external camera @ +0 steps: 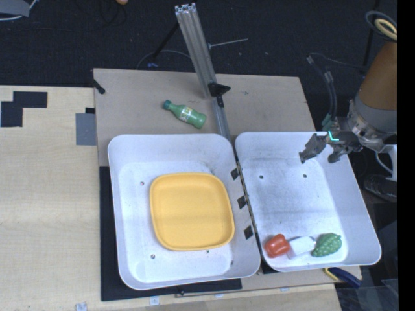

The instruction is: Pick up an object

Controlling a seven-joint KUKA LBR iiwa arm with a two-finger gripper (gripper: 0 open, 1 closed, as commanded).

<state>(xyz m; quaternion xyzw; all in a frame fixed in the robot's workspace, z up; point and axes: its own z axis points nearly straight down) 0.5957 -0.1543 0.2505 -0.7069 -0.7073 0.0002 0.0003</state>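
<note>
From the left, we see the yellow plate (192, 210) in the left bin (123, 154), then the red pepper (277, 245), white piece (302, 245) and green cluster (326, 244) crowded together, apparently touching, at the right bin's (363, 206) near edge. Our end effector (321, 149) hangs over that bin's far corner, fingers spread, holding nothing. We would best pick an outer piece and descend straight, keeping the fingers off its neighbour.
</note>
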